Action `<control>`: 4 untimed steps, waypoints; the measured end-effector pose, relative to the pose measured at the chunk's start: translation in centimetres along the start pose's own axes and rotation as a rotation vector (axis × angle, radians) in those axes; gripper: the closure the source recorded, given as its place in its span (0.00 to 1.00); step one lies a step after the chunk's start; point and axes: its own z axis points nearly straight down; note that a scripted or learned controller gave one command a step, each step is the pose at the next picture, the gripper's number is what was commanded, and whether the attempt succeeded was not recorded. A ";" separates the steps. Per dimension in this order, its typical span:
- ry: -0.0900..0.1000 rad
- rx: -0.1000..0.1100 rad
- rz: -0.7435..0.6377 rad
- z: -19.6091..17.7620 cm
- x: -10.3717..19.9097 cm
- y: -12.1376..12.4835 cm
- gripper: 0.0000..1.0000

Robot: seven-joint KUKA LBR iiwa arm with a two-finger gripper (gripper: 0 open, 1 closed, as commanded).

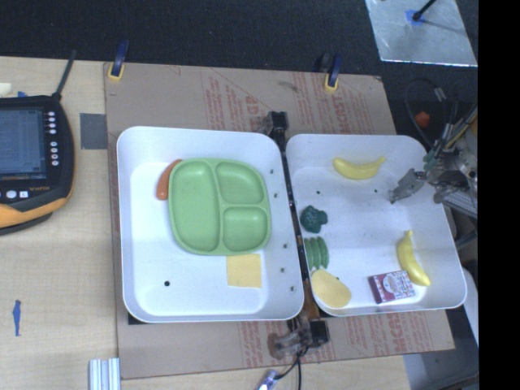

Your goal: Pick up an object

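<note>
In the right bin [445, 218], your end effector [405, 188] hangs with its grip state unclear, right of the upper banana [358, 167], which lies crosswise.

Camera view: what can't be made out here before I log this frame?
- Gripper: small and dark at the right bin's edge; finger state unreadable.
- Arm: cut off by the right edge.
- Orange item: mostly hidden under the green tray.
- Red box: label too small to read.
</note>
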 end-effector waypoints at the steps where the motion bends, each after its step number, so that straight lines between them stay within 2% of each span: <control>1: 0.002 0.003 -0.001 9.8 0.1 -5.5 0.00; 2: 0.000 0.002 -0.004 8.7 0.0 -5.4 1.00; 4: 0.002 -0.004 -0.001 -4.0 12.1 3.4 1.00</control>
